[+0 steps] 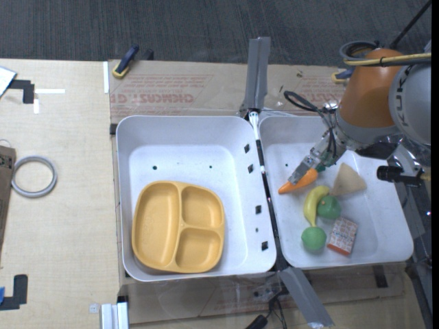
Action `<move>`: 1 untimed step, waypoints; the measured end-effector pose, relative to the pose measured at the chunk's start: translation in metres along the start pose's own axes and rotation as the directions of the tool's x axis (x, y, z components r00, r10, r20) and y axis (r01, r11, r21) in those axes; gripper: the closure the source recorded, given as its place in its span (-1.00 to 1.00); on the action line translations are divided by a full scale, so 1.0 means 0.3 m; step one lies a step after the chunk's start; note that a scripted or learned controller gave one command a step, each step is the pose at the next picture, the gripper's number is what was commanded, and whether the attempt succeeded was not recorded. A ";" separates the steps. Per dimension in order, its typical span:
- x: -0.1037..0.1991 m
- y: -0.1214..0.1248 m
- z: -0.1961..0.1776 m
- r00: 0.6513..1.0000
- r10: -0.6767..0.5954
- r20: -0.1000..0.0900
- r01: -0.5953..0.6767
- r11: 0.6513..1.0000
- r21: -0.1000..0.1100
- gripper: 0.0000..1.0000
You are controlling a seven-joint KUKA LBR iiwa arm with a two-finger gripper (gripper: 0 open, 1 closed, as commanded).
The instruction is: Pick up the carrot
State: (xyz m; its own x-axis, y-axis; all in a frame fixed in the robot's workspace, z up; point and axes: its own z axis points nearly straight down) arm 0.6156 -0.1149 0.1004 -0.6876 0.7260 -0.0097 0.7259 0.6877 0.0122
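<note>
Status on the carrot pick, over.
End effector down over carrot's upper end, right bin. Grip unconfirmed. Banana and tan wedge close beside.

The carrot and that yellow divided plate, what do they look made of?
The carrot looks like plastic toy food: even orange, smooth surface. The divided plate seems moulded plastic too, matte yellow, with soft rounded compartment ridges. Neither can be confirmed from looks alone.

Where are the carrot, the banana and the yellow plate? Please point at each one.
carrot [299, 181], camera view, middle of its orange body
banana [313, 203], camera view, middle of its curved side
yellow plate [148, 219], camera view, floor of its large left compartment
</note>
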 end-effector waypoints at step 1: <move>-0.015 -0.136 -0.131 0.951 0.308 -0.003 -0.308 0.951 0.014 -1.00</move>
State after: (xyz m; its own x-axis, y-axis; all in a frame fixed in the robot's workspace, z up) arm 0.5885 -0.1465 0.1393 -0.4310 0.9024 -0.0022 0.9024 0.4310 0.0011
